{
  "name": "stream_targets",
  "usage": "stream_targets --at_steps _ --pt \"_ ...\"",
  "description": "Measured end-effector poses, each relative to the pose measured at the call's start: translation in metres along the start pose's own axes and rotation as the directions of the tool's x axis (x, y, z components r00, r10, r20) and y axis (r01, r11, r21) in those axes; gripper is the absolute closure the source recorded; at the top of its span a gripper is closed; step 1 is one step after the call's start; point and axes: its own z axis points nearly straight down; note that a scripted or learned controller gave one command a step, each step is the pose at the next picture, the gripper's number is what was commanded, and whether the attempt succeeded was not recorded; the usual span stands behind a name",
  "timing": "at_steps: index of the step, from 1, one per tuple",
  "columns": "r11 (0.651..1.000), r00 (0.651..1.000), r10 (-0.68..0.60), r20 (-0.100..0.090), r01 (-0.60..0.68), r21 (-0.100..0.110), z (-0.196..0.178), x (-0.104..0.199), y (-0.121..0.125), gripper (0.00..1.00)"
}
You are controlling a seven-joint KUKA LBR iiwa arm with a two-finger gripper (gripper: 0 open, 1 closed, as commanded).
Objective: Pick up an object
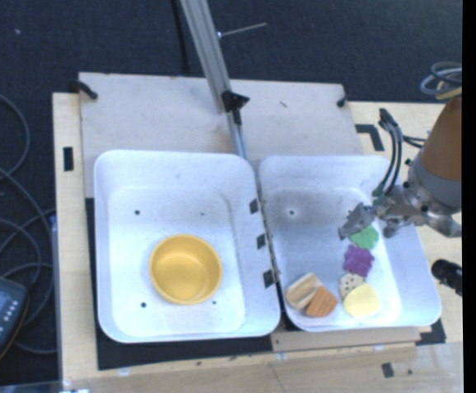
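Dark carpet floor (74, 23) with loose cables (8, 178) trailing around, pale wooden counter (70, 244), metal rail (207, 43) slanting overhead.

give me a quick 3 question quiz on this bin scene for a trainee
1. True or false: the yellow bowl sits in the right bin.
2. Which item lies directly under the gripper? A) green piece B) orange piece C) tan piece
3. Fill in: the purple piece lies between the green piece and the pale ____ piece.

Key: 1 false, it sits in the left bin; 2 A; 3 yellow.
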Motion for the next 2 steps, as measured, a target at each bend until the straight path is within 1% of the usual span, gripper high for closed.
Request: stream_targets --at_steps 1,2 --pt "1.000 1.000 0.002 0.000 -0.002 0.000 0.000 0.000 0.000 0.00" --pt "1.000 1.000 0.006 0.004 -0.006 0.005 0.047 -0.011 -0.001 0.00"
